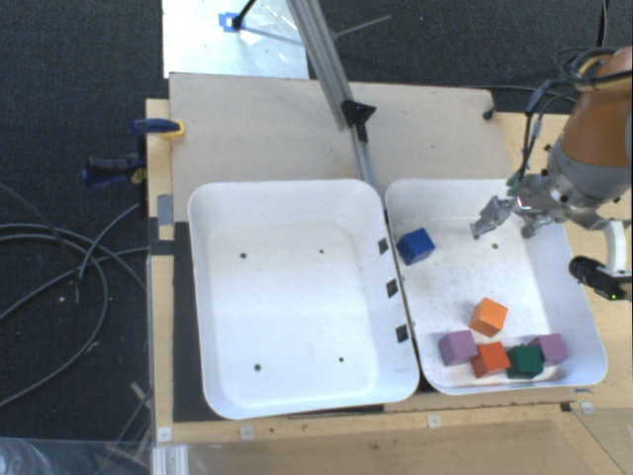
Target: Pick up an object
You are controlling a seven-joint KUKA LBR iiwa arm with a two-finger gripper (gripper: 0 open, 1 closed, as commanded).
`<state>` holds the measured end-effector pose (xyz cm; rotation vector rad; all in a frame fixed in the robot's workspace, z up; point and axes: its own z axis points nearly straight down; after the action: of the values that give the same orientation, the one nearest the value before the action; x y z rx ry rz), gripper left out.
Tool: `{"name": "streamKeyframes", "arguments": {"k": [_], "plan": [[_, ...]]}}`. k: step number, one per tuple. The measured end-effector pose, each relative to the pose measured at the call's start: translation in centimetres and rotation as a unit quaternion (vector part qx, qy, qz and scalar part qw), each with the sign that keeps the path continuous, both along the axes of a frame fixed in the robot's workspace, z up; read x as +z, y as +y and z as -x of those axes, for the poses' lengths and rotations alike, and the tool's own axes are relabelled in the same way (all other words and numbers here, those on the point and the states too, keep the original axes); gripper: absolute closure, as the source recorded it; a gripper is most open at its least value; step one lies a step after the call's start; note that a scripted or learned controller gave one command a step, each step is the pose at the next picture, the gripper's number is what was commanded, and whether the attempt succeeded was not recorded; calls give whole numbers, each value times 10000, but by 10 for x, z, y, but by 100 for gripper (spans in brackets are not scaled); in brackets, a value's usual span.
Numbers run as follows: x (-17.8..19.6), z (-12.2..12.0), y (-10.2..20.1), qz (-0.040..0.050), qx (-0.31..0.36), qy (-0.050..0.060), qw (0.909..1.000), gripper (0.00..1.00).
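Note:
My gripper [510,225] hangs over the upper part of the right bin [445,194], open, with nothing between its fingers. A blue cube [415,245] lies at the bin's left side, left of and slightly below the gripper. Lower in the bin sits an orange cube [488,317]. Along the bin's front edge lie a purple cube [457,346], a red-orange cube [490,359], a green cube [525,361] and a second purple cube [551,347], packed close together.
The left bin [287,295] stands beside the right one, sharing a raised middle edge. A slanted metal pole [326,57] crosses the bench behind the bins. Clamps [158,127] grip the bench's left edge, and cables lie on the floor at left.

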<state>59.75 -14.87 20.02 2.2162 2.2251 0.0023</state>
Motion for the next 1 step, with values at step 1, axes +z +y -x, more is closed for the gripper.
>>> {"name": "streamKeyframes", "arguments": {"k": [1], "plan": [[-38,78,-51,6,-51,38,10000,0]]}}
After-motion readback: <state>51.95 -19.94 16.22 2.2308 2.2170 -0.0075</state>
